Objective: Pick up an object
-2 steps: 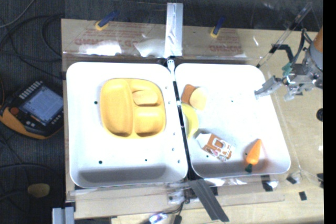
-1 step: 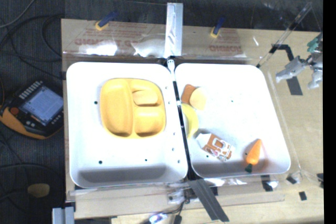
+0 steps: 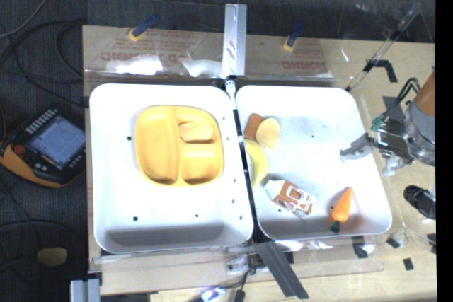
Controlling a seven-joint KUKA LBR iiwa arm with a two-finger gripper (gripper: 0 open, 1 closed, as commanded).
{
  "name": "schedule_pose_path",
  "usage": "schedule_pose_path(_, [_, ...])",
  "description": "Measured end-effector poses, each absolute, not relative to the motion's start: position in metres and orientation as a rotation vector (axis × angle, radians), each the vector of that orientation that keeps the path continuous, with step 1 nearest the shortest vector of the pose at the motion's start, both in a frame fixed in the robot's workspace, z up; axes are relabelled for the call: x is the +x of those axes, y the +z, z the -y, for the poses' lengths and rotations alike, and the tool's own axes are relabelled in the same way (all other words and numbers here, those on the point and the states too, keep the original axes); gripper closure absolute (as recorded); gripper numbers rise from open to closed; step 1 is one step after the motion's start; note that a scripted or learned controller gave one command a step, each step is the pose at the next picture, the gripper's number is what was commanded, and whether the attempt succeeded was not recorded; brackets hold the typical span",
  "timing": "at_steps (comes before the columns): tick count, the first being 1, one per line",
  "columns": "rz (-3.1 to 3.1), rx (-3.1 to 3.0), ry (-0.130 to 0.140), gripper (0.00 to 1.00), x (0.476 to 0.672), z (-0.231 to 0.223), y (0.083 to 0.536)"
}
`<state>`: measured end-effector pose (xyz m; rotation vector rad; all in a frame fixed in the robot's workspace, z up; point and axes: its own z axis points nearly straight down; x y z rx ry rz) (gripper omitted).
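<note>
Two white bins are sitting side by side across mid-frame. The left bin point(image 3: 113, 223) is carrying a yellow sectioned tray point(image 3: 178, 145). The right bin point(image 3: 318, 106) is holding the loose items: a yellow banana point(image 3: 257, 165) lying against its left wall, a round tan bread-like piece point(image 3: 265, 131) just above it, a small orange-and-white carton point(image 3: 294, 198) lower centre, and a carrot point(image 3: 342, 206) near the lower right corner. The arm is reaching in at the right edge of the frame, with the gripper point(image 3: 356, 150) hanging over the right bin's right rim, well apart from every item and gripping nothing; how far it is parted, cannot tell.
</note>
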<state>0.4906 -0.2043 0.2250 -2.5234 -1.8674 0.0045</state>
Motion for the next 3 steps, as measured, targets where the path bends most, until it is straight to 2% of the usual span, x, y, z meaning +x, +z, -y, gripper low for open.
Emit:
schedule_pose_path(1, [2.007, -2.41, -0.013, 0.0, 0.49, 0.206, 0.097])
schedule_pose_path(2, [2.006, -2.412, -0.006, 1.0, 0.488, 0.207, 0.104])
schedule_pose_path(3, [1.838, -2.548, 0.006, 1.0, 0.498, 0.172, 0.222])
